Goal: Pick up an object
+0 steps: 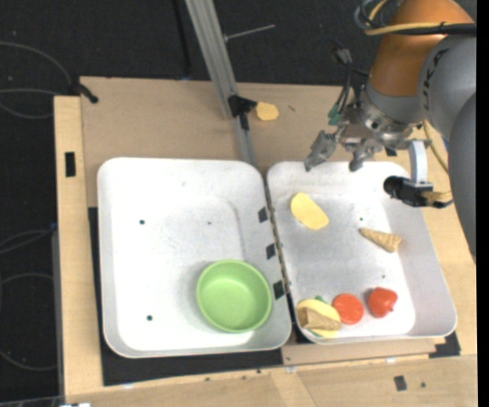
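My gripper (336, 158) hangs above the far edge of the right bin (422, 261), its two fingers spread apart with nothing between them. Below it in that bin lies a yellow rounded piece (309, 211). A tan wedge (381, 240) rests toward the bin's right side. Along the near edge sit a yellow-and-tan sandwich-like piece (319, 316), an orange-red ball (347, 308) and a red pepper-like piece (381, 301). A green bowl (233, 295) stands in the left bin (142, 227).
A small yellow piece (267, 111) lies on the bench behind the bins. A slanted metal pole (214, 58) rises from the bench near the bins' shared far corner. Cables trail on the dark floor at left.
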Tool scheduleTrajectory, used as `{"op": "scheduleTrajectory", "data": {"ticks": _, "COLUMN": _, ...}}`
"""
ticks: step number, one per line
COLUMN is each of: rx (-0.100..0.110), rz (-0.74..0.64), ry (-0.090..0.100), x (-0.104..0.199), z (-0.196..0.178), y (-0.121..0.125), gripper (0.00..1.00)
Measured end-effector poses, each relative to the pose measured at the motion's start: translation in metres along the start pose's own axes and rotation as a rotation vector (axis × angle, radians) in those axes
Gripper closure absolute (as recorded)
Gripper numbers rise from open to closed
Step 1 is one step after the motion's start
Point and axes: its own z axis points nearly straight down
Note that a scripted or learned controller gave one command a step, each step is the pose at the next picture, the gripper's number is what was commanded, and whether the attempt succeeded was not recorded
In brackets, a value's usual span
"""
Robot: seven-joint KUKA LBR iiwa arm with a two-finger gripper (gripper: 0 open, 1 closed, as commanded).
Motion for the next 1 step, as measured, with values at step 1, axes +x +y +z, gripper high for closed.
{"op": "scheduleTrajectory", "data": {"ticks": 1, "rx": 0.001, "rz": -0.003, "ry": 0.000, "x": 0.0013, "z": 0.0499, "y": 0.0087, "gripper": 0.00}}
